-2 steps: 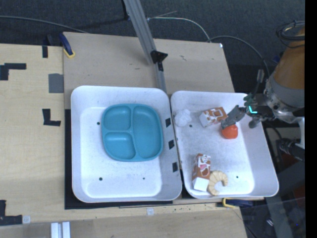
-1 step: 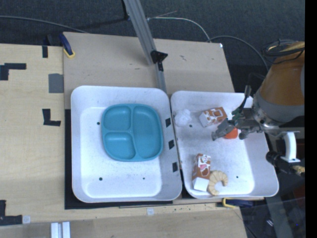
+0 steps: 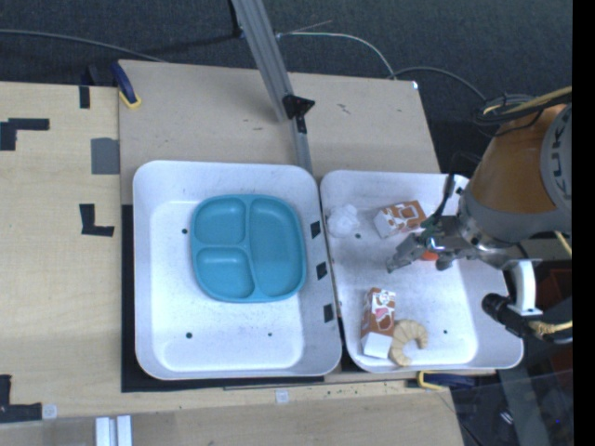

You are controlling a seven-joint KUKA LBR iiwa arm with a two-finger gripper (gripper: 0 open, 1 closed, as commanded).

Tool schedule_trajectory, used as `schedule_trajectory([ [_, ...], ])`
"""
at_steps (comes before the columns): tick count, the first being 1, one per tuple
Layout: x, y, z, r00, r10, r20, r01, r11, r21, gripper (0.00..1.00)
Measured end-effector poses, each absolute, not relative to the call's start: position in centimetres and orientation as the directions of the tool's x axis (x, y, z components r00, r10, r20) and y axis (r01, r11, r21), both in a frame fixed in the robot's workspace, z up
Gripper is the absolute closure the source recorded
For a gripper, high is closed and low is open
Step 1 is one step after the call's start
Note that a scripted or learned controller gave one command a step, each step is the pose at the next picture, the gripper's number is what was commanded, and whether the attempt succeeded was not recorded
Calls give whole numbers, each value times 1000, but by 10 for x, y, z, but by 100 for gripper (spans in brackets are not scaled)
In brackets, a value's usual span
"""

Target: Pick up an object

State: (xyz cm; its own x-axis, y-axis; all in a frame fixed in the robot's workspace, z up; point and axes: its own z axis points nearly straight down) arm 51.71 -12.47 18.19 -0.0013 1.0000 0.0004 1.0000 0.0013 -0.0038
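Note:
My gripper [image 3: 418, 258] hangs low over the middle of the right bin [image 3: 465, 347], its fingers spread open. A small orange-red thing [image 3: 429, 255] shows between them; I cannot tell whether they touch it. A brown and white carton [image 3: 402, 217] lies just up and left of the gripper. A second brown and white carton [image 3: 377, 316] and a croissant [image 3: 409, 337] lie near the bin's front edge. A pale crumpled piece [image 3: 342, 219] sits at the bin's left wall.
The left bin [image 3: 158, 342] holds a blue divided plate [image 3: 249, 247]. A grey metal bar [image 3: 270, 49] slants down from the top to the bins' shared wall. The arm's orange band [image 3: 521, 165] fills the right side above the bin.

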Motion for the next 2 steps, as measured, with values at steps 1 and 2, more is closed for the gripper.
schedule_trajectory([
  [1, 514, -117, 120, -1, 1000, 2, 1000, 1, -8, 0],
  [2, 515, -117, 133, -2, 1000, 1, 1000, 2, -5, 100],
])
